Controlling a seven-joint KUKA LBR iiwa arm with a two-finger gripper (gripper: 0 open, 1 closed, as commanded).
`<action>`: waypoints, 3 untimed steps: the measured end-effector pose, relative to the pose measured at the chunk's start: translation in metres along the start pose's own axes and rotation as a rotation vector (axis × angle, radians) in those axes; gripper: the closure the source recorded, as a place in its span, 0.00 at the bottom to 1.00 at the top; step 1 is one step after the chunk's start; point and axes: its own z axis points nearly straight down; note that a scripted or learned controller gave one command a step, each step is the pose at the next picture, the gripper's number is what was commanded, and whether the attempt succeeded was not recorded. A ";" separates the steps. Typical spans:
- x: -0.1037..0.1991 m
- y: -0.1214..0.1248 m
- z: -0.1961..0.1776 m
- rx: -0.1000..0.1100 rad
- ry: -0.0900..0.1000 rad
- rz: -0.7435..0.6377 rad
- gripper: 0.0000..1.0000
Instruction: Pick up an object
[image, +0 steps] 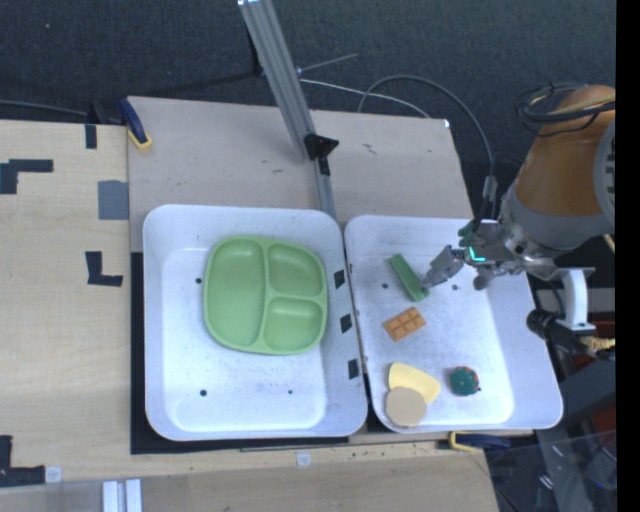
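Note:
The right bin (520, 400) holds a green stick (405, 277), an orange waffle-patterned square (404, 324), a yellow wedge (415, 379), a tan round disc (405, 406) touching the wedge, and a small dark green ball-like item (462, 381). My gripper (460, 274) hovers over the upper right part of this bin, just right of the green stick. It is open, with its fingers spread and nothing between them. The left fingertip (438, 270) lies close to the stick's right side.
The left bin (170, 400) holds a light green divided plate (266, 295). A grey metal pole (285, 80) slants down to the bins' shared rear edge. Cables run behind the right bin. The arm's orange-banded body (565, 170) stands over the right bin's right rim.

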 end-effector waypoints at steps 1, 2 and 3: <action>0.007 -0.003 0.062 0.006 0.000 0.000 0.00; 0.009 -0.009 0.126 0.008 0.001 0.001 0.00; 0.009 -0.009 0.149 -0.001 -0.002 0.001 0.00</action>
